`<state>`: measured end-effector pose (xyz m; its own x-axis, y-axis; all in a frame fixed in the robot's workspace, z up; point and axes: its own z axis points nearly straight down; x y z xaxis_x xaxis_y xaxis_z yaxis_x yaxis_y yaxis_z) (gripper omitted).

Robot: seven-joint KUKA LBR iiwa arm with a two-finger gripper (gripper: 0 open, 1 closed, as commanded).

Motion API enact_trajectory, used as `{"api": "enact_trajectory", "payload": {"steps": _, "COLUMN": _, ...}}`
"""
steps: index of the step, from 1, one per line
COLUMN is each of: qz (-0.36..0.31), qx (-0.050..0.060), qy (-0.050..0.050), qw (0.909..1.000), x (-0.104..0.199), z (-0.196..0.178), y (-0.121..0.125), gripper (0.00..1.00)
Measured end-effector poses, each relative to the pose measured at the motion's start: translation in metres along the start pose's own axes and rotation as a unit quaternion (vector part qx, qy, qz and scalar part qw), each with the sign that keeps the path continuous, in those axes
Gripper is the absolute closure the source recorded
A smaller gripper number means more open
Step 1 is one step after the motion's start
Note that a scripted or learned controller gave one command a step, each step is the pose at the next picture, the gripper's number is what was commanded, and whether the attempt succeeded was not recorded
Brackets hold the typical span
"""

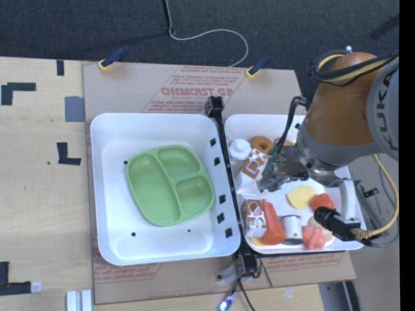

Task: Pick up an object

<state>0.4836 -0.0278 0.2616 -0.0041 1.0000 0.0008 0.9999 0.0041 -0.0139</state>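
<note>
The end effector (pixel 271 179) hangs low over the right bin (pixel 241 123), crowded with small plastic toy foods; its grip I cannot tell. A smooth green compartment tray (pixel 170 184) fills the left bin (pixel 110 135).

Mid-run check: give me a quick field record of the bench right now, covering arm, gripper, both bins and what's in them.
arm: grey and orange, reaching in over the right bin
gripper: low over the right bin's middle, finger state unclear
left bin: holds a green divided plate
right bin contents: donut, white bottle, yellow piece, red carrot-like piece, other small toy items
grasp: no object seen between fingers
</note>
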Motion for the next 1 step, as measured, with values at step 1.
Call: {"api": "enact_trajectory", "payload": {"steps": 1, "qz": 0.0, "qx": 0.001, "qy": 0.0, "qw": 1.0, "x": 0.0489, "z": 0.0847, "y": -0.0012, "gripper": 1.0}}
